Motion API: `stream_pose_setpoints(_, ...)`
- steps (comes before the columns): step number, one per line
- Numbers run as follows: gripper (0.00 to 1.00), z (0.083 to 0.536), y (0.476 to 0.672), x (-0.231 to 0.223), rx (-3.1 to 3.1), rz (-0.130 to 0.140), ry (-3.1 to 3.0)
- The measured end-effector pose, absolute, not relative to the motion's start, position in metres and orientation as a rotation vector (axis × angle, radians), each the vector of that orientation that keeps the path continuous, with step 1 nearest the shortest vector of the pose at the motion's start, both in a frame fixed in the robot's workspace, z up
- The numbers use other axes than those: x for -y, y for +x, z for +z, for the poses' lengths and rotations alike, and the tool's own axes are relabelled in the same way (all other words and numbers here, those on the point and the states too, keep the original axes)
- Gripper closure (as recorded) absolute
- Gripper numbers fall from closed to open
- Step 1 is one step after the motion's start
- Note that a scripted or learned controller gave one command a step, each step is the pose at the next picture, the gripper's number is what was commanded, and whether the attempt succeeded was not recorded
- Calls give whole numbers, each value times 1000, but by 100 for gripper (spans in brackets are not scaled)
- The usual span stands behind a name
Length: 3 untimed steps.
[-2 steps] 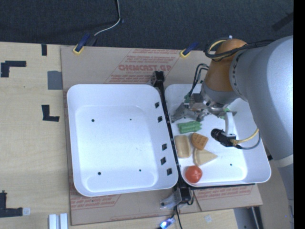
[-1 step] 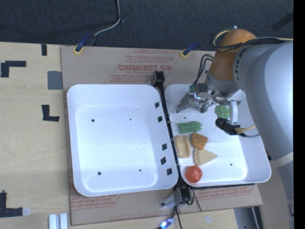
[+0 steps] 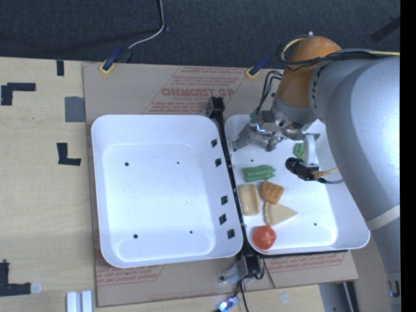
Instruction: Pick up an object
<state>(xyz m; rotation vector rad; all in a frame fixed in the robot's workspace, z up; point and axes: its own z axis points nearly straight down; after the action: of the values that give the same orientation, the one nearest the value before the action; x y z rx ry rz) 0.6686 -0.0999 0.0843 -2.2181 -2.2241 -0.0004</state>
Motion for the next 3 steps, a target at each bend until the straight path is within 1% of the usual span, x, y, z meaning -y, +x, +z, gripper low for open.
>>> stream_pose_setpoints(1,0,84,668,93,2223,3,-2220)
stream_pose_setpoints(2,0,300,671,30,2237,-18,-2221)
stream_pose_setpoints(3,100,298,669,34,2226,4,-2219)
